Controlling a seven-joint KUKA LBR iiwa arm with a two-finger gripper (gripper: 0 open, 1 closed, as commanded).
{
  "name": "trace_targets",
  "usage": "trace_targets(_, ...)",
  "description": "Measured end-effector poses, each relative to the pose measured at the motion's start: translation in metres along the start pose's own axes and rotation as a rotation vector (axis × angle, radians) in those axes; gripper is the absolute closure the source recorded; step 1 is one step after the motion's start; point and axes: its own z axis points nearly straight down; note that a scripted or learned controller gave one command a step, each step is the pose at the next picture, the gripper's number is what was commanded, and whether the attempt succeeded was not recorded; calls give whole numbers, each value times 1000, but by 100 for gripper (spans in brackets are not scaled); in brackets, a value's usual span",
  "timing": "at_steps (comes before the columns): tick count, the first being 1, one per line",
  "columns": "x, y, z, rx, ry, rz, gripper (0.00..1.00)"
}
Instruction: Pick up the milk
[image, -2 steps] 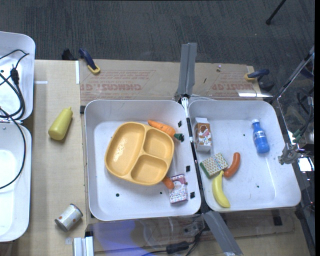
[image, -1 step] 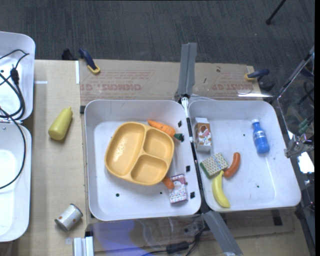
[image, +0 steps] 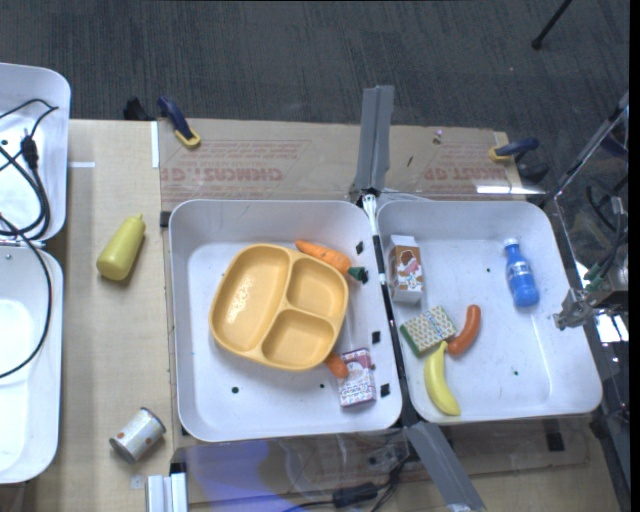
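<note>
The milk (image: 405, 270) is a small white carton with a brown picture on its front. It lies in the right bin (image: 560, 395), near that bin's far left corner and close to the divider between the bins. Nothing touches it. A second small carton (image: 357, 378), pink and white, lies in the left bin (image: 195, 400) near its front right corner.
Right bin: a blue bottle (image: 520, 272), a reddish sausage (image: 465, 330), a banana (image: 440, 380) and a checkered green block (image: 428, 328). Left bin: a yellow divided plate (image: 280, 305) and a carrot (image: 325, 255). A yellow squeeze bottle (image: 120, 248) and a can (image: 137, 433) lie on the bench.
</note>
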Motion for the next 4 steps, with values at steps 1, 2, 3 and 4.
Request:
trace_targets(1,-12,0,-32,-2,-2,80,100)
trace_targets(2,-12,1,-39,2,-2,78,100)
trace_targets(3,-12,2,-46,5,-3,76,100)
trace_targets(4,-13,3,-53,8,-3,73,100)
